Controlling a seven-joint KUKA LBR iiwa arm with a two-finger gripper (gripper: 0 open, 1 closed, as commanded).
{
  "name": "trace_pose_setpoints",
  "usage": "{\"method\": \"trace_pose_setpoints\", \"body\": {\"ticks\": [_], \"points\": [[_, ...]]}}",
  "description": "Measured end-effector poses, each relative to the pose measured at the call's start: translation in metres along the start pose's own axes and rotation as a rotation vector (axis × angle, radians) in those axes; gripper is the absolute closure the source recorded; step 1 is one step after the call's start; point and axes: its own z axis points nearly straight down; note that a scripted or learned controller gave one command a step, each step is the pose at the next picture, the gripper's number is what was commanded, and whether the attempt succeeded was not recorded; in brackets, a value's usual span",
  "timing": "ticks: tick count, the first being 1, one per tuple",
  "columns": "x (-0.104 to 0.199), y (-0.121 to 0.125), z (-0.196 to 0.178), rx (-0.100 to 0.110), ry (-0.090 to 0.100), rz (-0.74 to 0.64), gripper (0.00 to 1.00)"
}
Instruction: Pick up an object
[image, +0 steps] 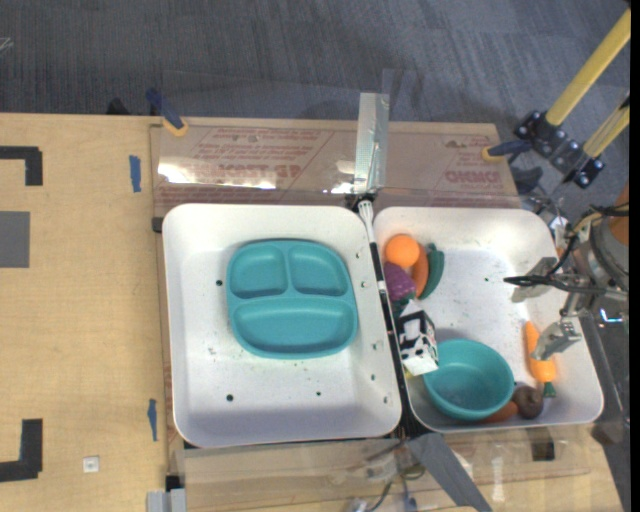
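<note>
The pale wooden surface (70, 330) carries two shallow white plastic bins side by side. The left bin (190, 390) holds a teal plastic plate with three compartments (292, 298). The right bin (470, 240) holds a round teal plastic bowl (468, 378) near its front edge, a black-and-white patterned block (416, 340) touching the bowl's left rim, an orange ball (402, 250) beside a purple piece and a green piece at the left wall, and a small orange carrot-shaped toy (541, 362) near the right wall. The pincer (556, 330) hangs at the right wall, just above the carrot toy and overlapping its upper end; whether it is clenched or released cannot be told.
</note>
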Motion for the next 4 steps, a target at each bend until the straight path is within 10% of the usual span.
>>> {"method": "trace_pose_setpoints", "body": {"ticks": [1, 2, 4], "points": [[0.009, -0.033, 0.104, 0.003, -0.008, 0.080, 0.00], [0.004, -0.032, 0.091, 0.007, -0.020, 0.077, 1.00], [0.001, -0.031, 0.104, 0.003, -0.009, -0.588, 1.00]]}}
